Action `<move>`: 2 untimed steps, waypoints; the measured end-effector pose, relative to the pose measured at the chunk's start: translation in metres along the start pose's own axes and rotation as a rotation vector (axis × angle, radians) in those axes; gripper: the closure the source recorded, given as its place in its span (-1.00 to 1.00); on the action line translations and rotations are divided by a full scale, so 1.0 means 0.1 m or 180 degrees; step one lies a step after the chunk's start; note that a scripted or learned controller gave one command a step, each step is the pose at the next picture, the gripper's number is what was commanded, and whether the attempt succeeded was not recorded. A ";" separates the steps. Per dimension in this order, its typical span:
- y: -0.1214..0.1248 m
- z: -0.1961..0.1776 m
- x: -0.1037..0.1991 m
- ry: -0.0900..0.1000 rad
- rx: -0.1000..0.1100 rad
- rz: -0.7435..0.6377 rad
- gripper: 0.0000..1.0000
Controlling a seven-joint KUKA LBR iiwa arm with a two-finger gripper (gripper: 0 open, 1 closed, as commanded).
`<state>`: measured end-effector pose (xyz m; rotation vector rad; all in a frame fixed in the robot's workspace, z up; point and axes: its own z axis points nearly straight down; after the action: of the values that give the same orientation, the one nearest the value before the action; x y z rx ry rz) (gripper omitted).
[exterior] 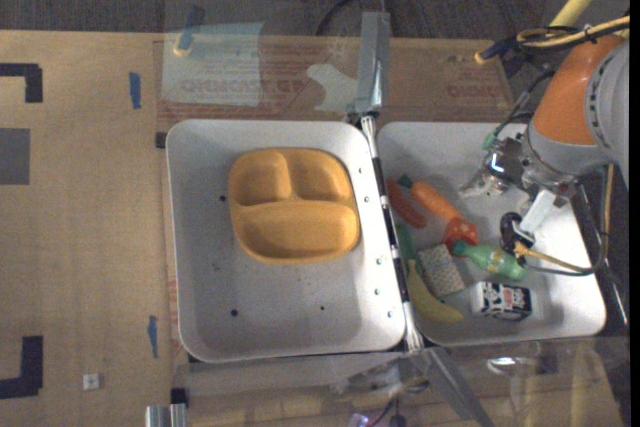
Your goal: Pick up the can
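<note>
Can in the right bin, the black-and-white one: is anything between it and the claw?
Yes. A green bottle lies right by the can, between it and the claw. The carrot sits off to one side.

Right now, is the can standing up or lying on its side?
Lying on its side. The can rests lengthwise on the floor of the right bin, near the front wall, its black-and-white printed side facing up.

Crowding my right white bin (pixel 585 310) along its left wall: orange carrot-shaped toy (pixel 436 202), green plastic bottle (pixel 490 260), yellow banana (pixel 428 297), grey sponge block (pixel 440 270), black-and-white patterned can (pixel 502 300). Leaving open floor toward bin's upper middle. Yellow-orange sectioned tray (pixel 293 205) occupying left white bin (pixel 200 295) centre.
</note>
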<state>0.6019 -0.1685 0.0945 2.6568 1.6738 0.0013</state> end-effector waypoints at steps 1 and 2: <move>0.00 -0.10 0.01 -0.0001 -0.0004 -0.0004 1.00; -0.54 -1.23 0.42 -0.0002 0.0007 0.0538 1.00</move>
<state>0.5711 -0.1070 0.2171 2.7900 1.4444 -0.0013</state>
